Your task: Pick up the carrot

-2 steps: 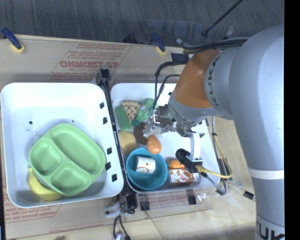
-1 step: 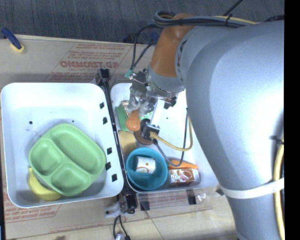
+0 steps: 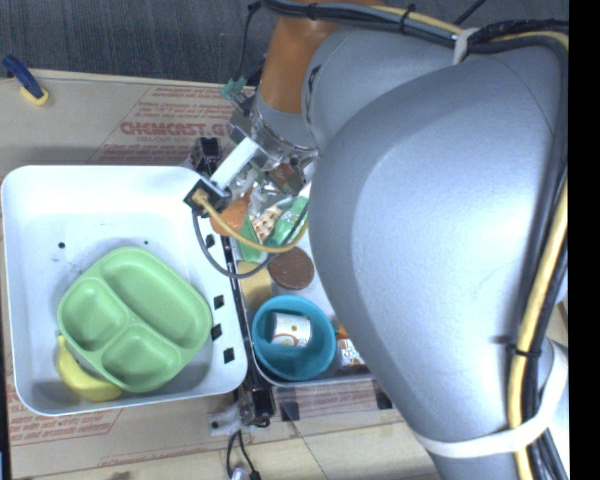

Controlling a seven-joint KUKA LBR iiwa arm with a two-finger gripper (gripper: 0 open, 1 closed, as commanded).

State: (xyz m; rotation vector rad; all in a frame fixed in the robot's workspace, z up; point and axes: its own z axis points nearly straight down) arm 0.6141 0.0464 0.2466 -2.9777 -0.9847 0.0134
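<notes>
Gripper (image 3: 242,183): low over right bin's near-left area; grip state unclear.
Carrot (image 3: 232,215): orange piece just under gripper, partly hidden.
Handling: likely light, stiff, smooth; take across mid-body.

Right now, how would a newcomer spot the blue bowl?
Start at the big grey arm covering the right bin. Just left of its bulk, beside the divider between the bins, sits the blue bowl. It is round and teal-blue, unlike the green divided plate in the left bin.

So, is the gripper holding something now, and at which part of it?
It cannot be told: the gripper is low over the right bin, beside an orange object, but the arm hides any hold.
</notes>
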